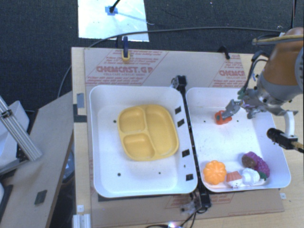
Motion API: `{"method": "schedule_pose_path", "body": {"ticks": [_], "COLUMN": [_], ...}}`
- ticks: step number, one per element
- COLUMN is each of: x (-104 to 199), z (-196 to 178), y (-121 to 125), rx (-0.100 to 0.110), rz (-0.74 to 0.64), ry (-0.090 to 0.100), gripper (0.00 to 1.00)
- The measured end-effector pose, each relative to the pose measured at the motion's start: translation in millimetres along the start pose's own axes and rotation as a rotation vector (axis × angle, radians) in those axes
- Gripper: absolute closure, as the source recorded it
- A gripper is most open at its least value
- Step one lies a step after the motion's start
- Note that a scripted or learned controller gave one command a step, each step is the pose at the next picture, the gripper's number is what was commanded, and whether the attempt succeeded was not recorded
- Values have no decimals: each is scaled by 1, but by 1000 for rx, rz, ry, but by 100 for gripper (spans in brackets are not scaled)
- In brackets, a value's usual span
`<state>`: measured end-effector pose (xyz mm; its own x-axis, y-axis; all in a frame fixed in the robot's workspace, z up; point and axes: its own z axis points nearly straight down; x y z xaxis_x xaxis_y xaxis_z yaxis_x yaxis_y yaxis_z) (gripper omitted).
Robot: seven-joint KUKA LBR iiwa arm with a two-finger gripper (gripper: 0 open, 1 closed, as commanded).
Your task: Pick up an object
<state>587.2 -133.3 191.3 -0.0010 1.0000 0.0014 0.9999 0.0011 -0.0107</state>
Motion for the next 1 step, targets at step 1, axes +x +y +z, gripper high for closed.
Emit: {"method": "schedule_pose_path", "body": {"ticks": [1], "x": [0], "z": [-7], "y": [3], "rx": [-12], "rz": [-2], "ry": [-2], "gripper": [0]}}
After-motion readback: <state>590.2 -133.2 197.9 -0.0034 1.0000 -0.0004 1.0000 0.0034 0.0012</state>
